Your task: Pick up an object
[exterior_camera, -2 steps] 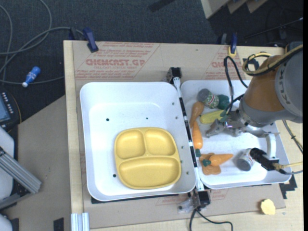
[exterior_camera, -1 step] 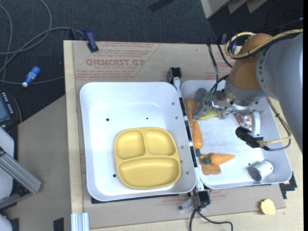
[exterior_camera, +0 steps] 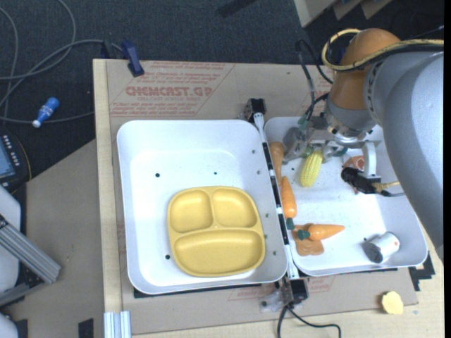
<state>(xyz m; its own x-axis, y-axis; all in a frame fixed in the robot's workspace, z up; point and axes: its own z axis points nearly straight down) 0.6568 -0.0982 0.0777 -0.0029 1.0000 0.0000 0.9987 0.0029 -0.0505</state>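
Observation:
My gripper (exterior_camera: 315, 146) hangs over the back left part of the right bin (exterior_camera: 405, 241), below the orange band of the arm. A yellow corn cob (exterior_camera: 311, 170) lies right under it, with its upper end at the gripper's tip. Whether the two touch cannot be made out. An orange carrot (exterior_camera: 287, 196) lies along the bin's left wall, and another orange piece (exterior_camera: 276, 153) sits behind it. A carrot with a green top (exterior_camera: 320, 232) lies near the front, and a small grey-white cylinder (exterior_camera: 381, 246) at the front right.
The left bin (exterior_camera: 141, 153) holds a yellow divided plate (exterior_camera: 215, 229). A small yellow thing (exterior_camera: 392, 302) lies on the bench in front of the right bin. A blue clip (exterior_camera: 131, 57) sits at the board's back left edge.

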